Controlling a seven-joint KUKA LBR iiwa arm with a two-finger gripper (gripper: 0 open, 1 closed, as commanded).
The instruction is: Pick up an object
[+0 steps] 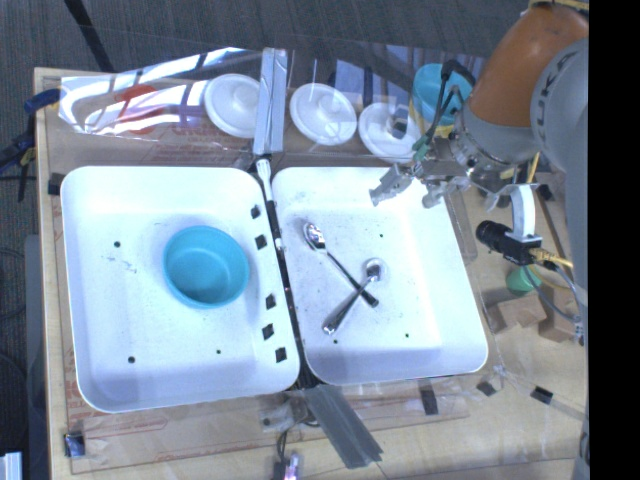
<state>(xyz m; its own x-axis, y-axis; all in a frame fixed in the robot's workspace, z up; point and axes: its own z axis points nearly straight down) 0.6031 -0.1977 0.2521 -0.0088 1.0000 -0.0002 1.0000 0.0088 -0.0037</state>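
Two spoons point(345, 280) lie crossed in the right bin point(440, 338), near its middle. A blue bowl point(206, 265) sits in the left bin point(100, 348). Farther off, the gripper point(408, 188) hangs over the right bin's far right corner, fingers apart, holding nothing.

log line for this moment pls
gripper: above right bin far edge, holding nothing | two spoons: crossed in right bin | blue bowl: left bin

The hand point(410, 186) hangs open over the far right corner of the right bin point(440, 343), holding nothing. Two spoons point(345, 278) lie crossed in that bin. A blue bowl point(206, 265) sits in the left bin point(100, 368).
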